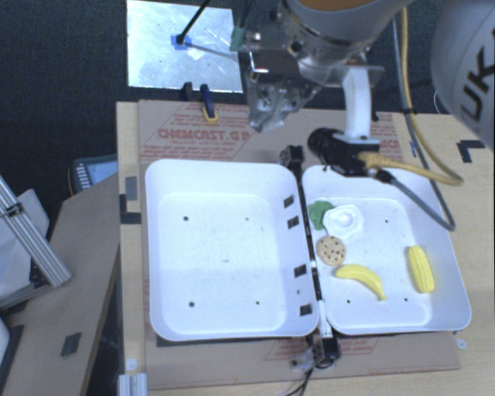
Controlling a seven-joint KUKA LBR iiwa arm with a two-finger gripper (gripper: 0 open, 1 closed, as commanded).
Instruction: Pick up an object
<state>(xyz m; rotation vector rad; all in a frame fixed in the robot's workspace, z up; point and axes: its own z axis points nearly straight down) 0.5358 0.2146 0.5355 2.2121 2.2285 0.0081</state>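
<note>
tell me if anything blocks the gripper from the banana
Nothing visible does. The gripper hangs above the bench beyond the bins' far rims, and the banana lies uncovered in the right bin. The cookie sits close beside it; the corn lies apart.

The arm (348, 23) was cut off by the picture's top edge. Its gripper (267, 108) was blurred, so the stance of the jaws could not be told. The green item (319, 213) was partly hidden under the fried egg (343, 221).
</note>
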